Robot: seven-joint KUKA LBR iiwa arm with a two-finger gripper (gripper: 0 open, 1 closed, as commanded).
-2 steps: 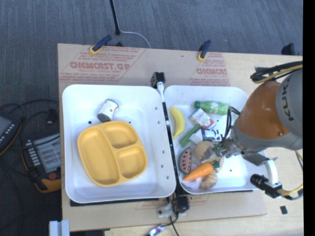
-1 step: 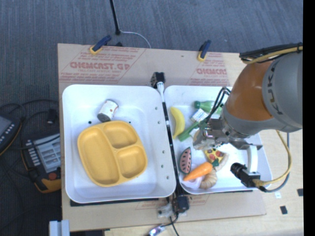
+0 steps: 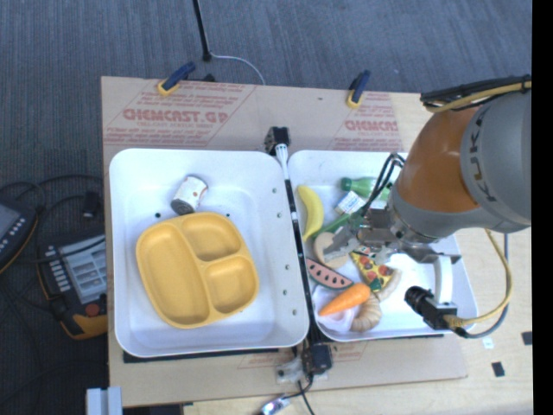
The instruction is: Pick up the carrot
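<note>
While the grey arm (image 3: 471, 175) with its orange band reaches in from the right over the right bin (image 3: 462, 305), the claw (image 3: 367, 232) hangs low among the toys there, and whether it is spread or pressed together cannot be told because the wrist hides most of it. The carrot (image 3: 346, 299) lies near the front of that bin, orange, slanting up toward the right, apart from the claw and not gripped. Just beside its right tip sits a pale, knobbly piece (image 3: 370, 313), and just behind it lies a pizza slice (image 3: 373, 271). A watermelon slice (image 3: 328, 275) rests to the carrot's left, near the bin's inner wall. Further back, a banana (image 3: 309, 210) lies along that wall, and a green bottle (image 3: 356, 185) sits toward the rear. The left bin (image 3: 138, 171) holds a yellow divided plate (image 3: 197, 269) and, behind it, a small white and grey cylinder (image 3: 187, 194) lying on its side. Both bins sit side by side on a brown board (image 3: 173, 115) clipped at its far edge on the tabletop.
</note>
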